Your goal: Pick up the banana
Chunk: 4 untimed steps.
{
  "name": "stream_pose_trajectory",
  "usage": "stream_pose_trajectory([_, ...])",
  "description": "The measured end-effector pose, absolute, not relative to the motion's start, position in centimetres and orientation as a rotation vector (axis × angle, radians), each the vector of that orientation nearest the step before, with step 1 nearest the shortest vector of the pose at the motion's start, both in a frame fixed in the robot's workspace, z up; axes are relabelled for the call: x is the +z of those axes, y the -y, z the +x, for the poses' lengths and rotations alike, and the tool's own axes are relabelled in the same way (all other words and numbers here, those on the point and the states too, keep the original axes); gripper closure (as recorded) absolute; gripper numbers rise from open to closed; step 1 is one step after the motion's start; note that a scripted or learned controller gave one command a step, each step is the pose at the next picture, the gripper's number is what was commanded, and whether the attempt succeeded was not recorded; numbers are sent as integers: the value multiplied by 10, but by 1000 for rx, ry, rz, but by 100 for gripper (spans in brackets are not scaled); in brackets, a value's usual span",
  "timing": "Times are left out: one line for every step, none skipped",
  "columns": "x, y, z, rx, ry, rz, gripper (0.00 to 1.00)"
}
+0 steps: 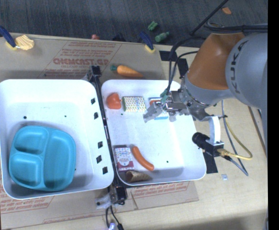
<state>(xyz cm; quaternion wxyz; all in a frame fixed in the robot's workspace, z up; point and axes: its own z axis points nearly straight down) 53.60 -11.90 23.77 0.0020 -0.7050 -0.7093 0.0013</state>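
One claw (153,113), mine, hangs over the right bin (180,150) near its far edge, beside a speckled box (133,104); apart or together, I cannot tell.

Two shallow white plastic bins (5,95) sit side by side. One sky-blue divided plastic tray (42,157) is there. Two orange toy carrots (128,71) are visible.
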Motion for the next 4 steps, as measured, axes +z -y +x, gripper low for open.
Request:
stream_pose_trajectory([91,110,542,4,2006,-2413,0])
stream_pose_trajectory([92,93,581,2,2188,-2251,0])
stream_pose_trajectory([91,94,569,5,2193,-2243,0])
stream_pose_trajectory([92,96,577,2,2619,-1732,0])
